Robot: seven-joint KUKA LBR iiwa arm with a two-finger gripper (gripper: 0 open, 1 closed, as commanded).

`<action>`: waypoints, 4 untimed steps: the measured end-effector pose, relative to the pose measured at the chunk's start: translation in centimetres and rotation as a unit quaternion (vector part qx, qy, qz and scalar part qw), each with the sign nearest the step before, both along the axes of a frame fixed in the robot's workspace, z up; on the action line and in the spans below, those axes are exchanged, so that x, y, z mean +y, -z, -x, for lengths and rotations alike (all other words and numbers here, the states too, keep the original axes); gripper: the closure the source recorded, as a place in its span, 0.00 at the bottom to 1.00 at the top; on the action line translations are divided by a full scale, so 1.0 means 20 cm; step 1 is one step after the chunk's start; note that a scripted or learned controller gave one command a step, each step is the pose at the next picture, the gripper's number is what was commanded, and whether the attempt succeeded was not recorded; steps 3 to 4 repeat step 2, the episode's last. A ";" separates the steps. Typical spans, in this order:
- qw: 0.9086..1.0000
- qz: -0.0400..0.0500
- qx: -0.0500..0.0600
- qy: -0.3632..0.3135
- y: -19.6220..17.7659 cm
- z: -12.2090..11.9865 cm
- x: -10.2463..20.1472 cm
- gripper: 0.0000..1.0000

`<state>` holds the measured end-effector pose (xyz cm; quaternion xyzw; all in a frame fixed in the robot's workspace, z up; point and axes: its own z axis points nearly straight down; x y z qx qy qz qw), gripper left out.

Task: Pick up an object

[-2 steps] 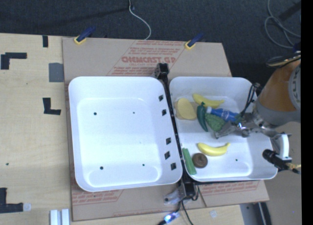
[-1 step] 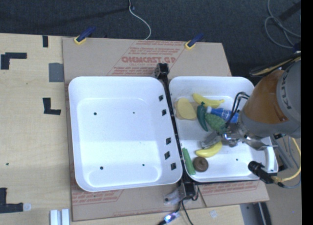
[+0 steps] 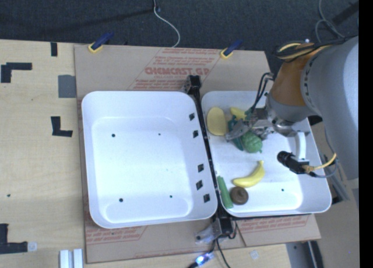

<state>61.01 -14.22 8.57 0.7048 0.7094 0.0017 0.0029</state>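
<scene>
So the grey two-finger gripper (image 3: 243, 128) is sitting low in the right-hand shallow white bin (image 3: 291, 200), right over a bumpy green plastic toy (image 3: 252, 143), with a pale yellow oval piece (image 3: 216, 120) just beside it. Can't tell how the pincer is set, the wrist's blocking it. Things are crowding together there, so it could be nudging the neighbours or pinching two at once. A yellow plastic banana (image 3: 250, 176) is lying nearer the front, and everything's resting on brown cardboard (image 3: 175, 69) over a wooden bench (image 3: 35, 162).

Fixed overhead camera, slanted down, both white bins (image 3: 87, 109) framed
</scene>
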 end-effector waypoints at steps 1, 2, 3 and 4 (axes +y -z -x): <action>1.000 0.000 0.002 0.001 -0.05 0.01 -0.01 1.00; 1.000 -0.002 -0.001 -0.002 -0.52 -0.13 0.44 1.00; 1.000 -0.002 -0.001 -0.002 -0.52 -0.13 0.44 1.00; 1.000 -0.002 -0.001 -0.002 -0.52 -0.13 0.44 1.00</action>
